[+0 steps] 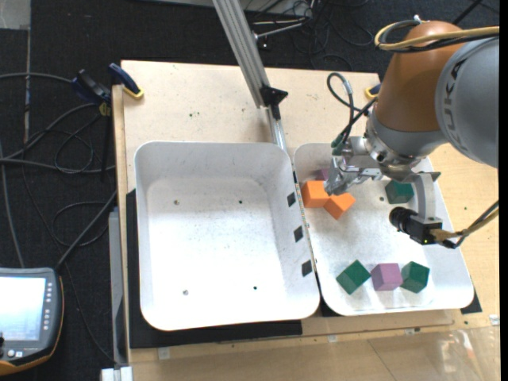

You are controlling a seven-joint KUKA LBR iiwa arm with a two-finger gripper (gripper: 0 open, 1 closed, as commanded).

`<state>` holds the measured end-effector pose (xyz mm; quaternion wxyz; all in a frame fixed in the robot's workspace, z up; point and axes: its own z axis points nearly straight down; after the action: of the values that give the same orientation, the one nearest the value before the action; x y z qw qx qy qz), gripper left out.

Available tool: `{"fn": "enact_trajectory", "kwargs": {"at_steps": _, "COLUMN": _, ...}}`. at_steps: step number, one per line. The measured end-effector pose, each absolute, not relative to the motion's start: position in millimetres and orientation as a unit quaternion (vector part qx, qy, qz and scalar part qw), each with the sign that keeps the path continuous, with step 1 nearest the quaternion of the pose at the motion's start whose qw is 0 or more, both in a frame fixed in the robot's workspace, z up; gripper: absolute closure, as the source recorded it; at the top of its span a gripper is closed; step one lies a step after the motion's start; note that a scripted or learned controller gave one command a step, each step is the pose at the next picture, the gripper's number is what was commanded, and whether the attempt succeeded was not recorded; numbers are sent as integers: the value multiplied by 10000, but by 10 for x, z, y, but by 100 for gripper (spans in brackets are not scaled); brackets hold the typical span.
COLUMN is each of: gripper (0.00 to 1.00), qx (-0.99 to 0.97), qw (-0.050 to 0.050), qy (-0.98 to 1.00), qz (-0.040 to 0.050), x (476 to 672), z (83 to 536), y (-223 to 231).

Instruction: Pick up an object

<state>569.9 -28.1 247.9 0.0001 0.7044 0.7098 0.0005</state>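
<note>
Two orange blocks sit touching each other in the right bin (444, 288) — the first orange block (315, 193) just left of the claw, the second orange block (340, 205) right below it. The claw (336, 182) is down at them, its tip at the upper edge of the second block, but whether it's spread or pinched together I cannot tell; the wrist hides that. Nothing can be seen between the tips.

Right of the claw, a dark green block (399, 191) peeks out under the arm (432, 86). Well below the claw, near the bin's front rim, three blocks in a row: a green block (353, 277), a purple block (386, 276) touching it, and another green cube (415, 276) beside that.

Off to the claw's left — the left bin (159, 165), white, speckled inside. Above it a metal pole (242, 42) slants over the bench.
</note>
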Motion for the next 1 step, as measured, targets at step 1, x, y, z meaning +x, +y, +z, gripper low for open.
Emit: {"fn": "enact_trajectory", "kwargs": {"at_steps": 1, "gripper": 100, "qx": 7040, "qw": -1, "qy": 7102, "qz": 6, "x": 5703, "z": 2516, "y": 247}}
